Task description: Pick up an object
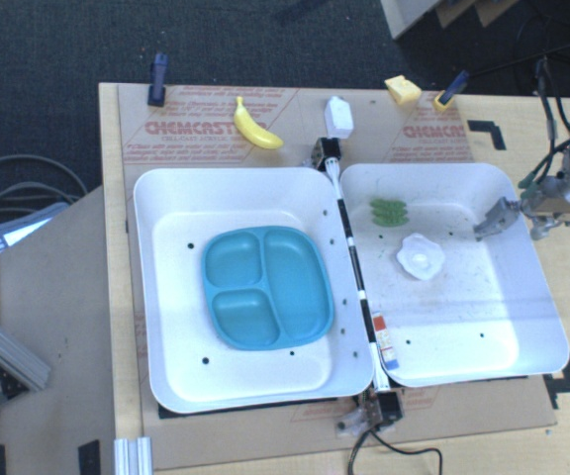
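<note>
The right bin (503,349) holds two small things: a green leafy piece (389,212) near its back wall and a white crumpled lump (420,257) just in front of it. My gripper (511,220) reaches in over the bin's right rim, hanging to the right of both and touching neither. I see nothing held in it. A blue divided plate (265,287) lies flat in the middle of the left bin (166,226).
On the bench behind the bins lie a yellow banana (255,127), a small white item (338,117) and a yellow block (401,89). Blue clamps (156,78) grip the back edge. Cables (18,201) trail at the left.
</note>
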Robot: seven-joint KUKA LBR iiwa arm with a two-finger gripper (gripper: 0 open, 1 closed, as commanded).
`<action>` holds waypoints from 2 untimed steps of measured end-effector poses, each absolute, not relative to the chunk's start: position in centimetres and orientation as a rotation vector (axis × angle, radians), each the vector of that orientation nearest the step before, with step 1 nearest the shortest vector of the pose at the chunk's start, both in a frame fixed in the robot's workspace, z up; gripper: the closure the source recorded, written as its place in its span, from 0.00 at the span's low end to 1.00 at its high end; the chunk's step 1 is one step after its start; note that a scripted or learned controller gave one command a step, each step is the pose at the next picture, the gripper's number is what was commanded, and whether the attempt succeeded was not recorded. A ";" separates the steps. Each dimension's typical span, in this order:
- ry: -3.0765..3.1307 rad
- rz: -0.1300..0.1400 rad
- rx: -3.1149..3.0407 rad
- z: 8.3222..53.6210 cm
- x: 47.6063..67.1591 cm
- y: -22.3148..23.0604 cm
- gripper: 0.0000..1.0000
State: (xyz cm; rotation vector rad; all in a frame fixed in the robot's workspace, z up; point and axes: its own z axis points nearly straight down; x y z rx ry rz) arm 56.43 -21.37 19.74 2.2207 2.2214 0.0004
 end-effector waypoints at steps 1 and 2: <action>2.223 -0.001 2.222 13.8 50.9 -15.6 0.00; 2.222 0.001 2.219 12.2 55.4 -10.6 0.00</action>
